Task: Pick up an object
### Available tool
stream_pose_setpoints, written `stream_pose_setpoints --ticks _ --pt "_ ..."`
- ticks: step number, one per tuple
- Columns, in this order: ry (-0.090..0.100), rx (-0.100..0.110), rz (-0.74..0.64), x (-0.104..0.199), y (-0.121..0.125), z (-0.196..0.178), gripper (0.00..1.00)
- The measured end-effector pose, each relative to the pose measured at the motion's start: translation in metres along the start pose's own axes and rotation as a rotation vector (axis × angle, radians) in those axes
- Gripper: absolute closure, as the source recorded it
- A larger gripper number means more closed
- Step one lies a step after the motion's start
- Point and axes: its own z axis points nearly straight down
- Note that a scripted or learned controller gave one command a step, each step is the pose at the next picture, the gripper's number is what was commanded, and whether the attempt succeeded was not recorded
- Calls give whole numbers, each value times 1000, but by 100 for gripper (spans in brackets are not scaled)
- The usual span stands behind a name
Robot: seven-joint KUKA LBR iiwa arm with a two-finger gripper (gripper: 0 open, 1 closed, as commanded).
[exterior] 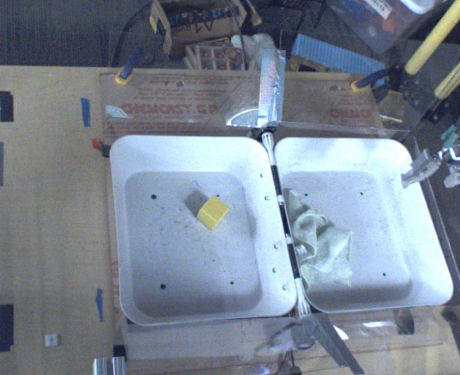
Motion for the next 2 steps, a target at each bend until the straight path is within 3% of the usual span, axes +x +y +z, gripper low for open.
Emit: stream_pose_setpoints --ticks 1,2 --pt "0 -1 -32 75 -30 95 0" --pt "-1 -3 19 232 -2 98 0"
